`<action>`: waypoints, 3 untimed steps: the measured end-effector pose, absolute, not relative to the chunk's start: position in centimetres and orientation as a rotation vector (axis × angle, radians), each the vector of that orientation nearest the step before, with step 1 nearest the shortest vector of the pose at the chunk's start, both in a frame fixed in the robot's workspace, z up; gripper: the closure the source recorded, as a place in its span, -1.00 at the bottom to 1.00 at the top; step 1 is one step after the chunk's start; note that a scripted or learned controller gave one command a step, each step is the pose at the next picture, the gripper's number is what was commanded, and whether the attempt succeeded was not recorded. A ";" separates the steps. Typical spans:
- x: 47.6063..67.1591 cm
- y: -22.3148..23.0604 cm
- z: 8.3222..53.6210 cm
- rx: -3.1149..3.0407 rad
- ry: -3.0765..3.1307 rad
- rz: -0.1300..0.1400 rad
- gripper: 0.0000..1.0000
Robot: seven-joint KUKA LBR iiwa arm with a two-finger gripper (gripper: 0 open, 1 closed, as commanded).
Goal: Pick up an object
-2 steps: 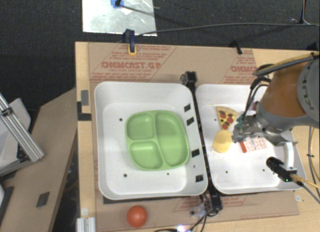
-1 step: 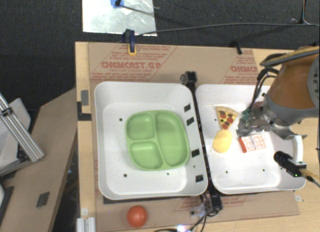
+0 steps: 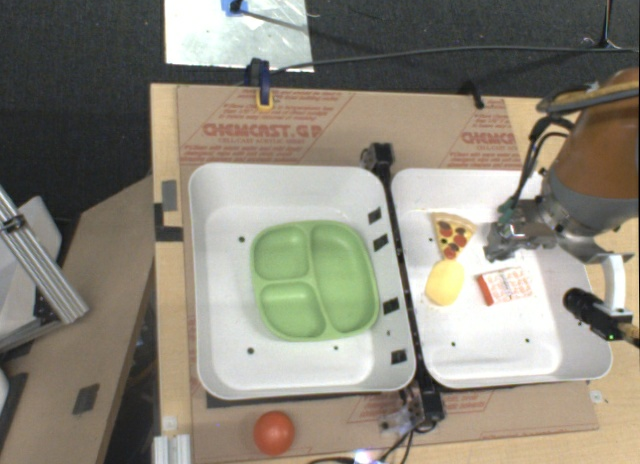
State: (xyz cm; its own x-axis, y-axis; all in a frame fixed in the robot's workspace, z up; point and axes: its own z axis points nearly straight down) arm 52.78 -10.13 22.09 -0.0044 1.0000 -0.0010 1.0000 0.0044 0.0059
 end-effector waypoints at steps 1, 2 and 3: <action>53.6 -5.3 23.0 2.212 2.229 0.003 1.00; 55.8 0.6 22.9 2.209 2.233 0.006 1.00; 57.3 5.3 23.7 2.211 2.230 0.005 1.00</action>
